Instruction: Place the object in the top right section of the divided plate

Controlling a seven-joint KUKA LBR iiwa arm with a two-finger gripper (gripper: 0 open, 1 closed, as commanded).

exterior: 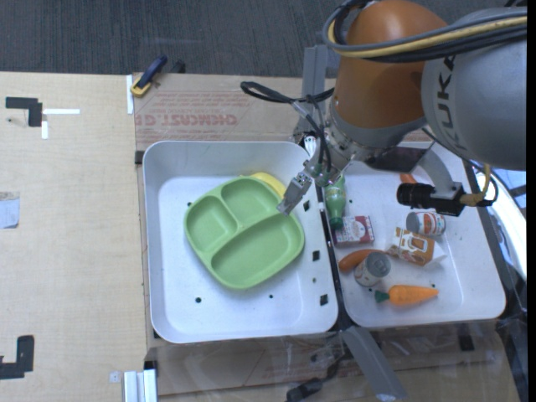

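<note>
One green divided plate [244, 233], two white bins [167, 249], one carrot [410, 295], end effector [311, 178] grip unclear.

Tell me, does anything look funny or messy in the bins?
Yes. The green divided plate sits crooked in the left bin, and something yellow peeks out from under its far edge. In the right bin, a carrot and small packages lie jumbled together.
</note>
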